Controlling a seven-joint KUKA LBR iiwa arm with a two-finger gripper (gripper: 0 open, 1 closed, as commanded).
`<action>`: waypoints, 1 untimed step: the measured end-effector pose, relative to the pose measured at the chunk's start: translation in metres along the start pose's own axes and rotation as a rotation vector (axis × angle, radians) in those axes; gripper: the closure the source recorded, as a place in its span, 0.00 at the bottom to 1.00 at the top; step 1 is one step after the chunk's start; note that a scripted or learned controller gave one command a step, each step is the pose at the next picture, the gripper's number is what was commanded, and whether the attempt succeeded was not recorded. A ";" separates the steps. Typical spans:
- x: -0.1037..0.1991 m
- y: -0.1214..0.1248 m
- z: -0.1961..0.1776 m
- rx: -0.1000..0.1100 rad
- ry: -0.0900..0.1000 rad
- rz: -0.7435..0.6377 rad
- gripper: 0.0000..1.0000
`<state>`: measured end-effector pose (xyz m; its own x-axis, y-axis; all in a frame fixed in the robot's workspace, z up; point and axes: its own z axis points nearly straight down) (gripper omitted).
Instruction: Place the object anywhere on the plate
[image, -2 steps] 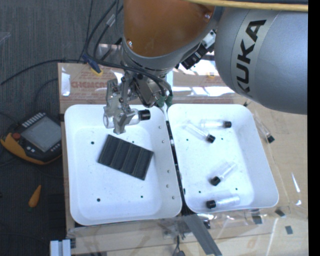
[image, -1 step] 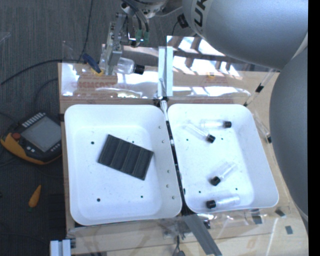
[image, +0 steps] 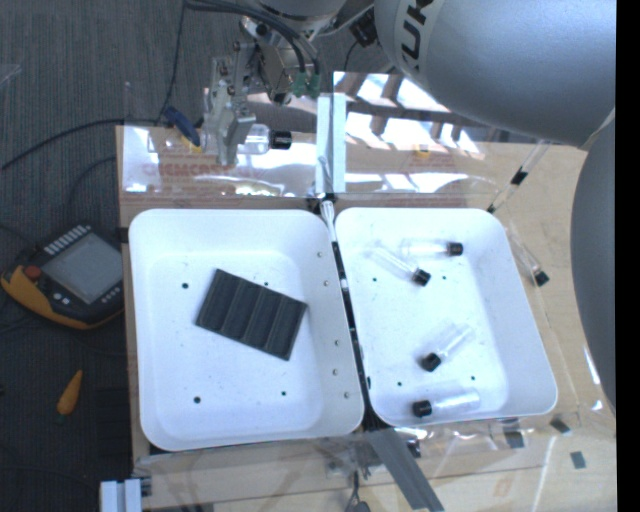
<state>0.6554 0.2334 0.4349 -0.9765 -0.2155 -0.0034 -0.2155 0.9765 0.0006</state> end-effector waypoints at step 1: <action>0.000 0.000 0.004 -0.002 -0.001 -0.556 1.00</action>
<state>0.6555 0.2338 0.4309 -0.7158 -0.6983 -0.0044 -0.6983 0.7158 0.0009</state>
